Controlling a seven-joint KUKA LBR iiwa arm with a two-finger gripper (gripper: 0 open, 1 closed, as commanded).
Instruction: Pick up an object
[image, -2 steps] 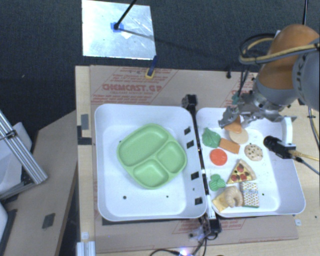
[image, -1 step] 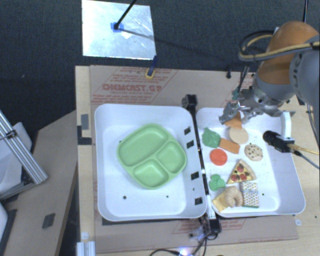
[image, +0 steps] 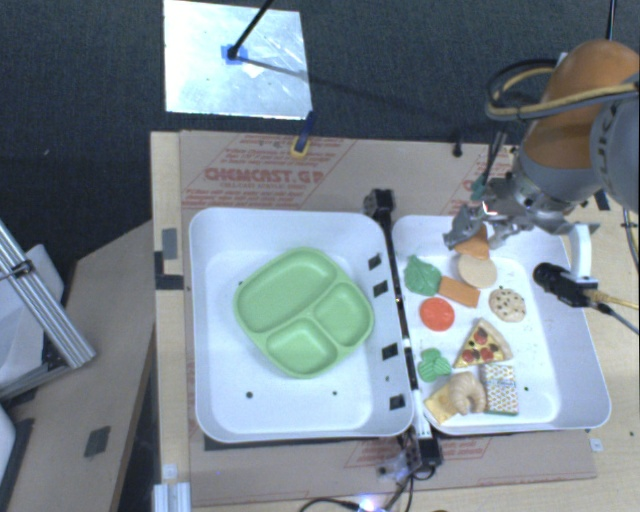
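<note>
My gripper (image: 476, 236) hangs over the far end of the right bin (image: 570, 400), reaching in from the right. A small orange piece (image: 475, 249) sits right under it, touching or very close to it. Just in front lie a pale round bun (image: 478, 271), an orange wedge (image: 459, 291) and a green leafy piece (image: 421, 275). Nearer the front are a red tomato (image: 437, 314), a cookie (image: 508, 304), a pizza slice (image: 484, 345), a small green sprig (image: 432, 364), a croissant (image: 462, 393) and a printed packet (image: 500, 388).
The left bin (image: 215, 250) holds a green divided plate (image: 303, 312) in its middle. A black-clipped divider (image: 396, 300) runs between the two bins. A shiny sheet (image: 235, 60) lies on the dark floor beyond the bench.
</note>
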